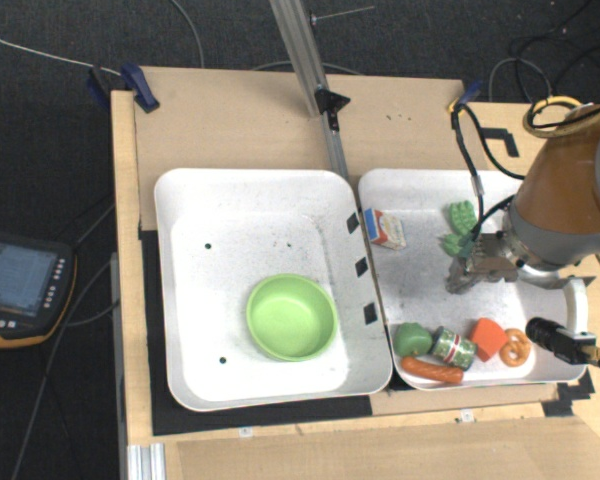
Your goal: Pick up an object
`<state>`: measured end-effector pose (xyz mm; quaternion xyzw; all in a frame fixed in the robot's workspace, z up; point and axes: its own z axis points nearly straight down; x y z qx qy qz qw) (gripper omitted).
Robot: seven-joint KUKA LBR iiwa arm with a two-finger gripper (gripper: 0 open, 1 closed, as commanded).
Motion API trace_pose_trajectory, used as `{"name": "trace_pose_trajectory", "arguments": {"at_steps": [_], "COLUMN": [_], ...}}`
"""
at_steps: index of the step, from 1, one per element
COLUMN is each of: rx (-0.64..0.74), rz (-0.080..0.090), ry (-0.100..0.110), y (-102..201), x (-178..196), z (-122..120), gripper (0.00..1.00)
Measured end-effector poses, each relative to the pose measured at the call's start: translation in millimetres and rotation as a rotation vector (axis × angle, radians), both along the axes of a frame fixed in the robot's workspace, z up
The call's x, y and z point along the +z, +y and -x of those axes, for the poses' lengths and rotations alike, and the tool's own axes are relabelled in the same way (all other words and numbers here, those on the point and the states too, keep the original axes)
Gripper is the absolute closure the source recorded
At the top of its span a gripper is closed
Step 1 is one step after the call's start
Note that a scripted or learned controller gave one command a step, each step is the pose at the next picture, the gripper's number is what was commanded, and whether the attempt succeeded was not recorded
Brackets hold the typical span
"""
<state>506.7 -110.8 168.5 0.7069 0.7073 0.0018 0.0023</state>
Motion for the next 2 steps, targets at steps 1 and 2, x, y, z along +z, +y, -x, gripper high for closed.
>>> {"name": "trace_pose_trajectory", "arguments": {"at_steps": [1,2], "rx": [0.0,0.0], "rz": [0.0,0.0], "ry": [0.001,0.001], "y": [4.0,4.0], "x": [46.0,93.9], "z": [-8.0,-8.9], "gripper": [1.0,1.0]}}
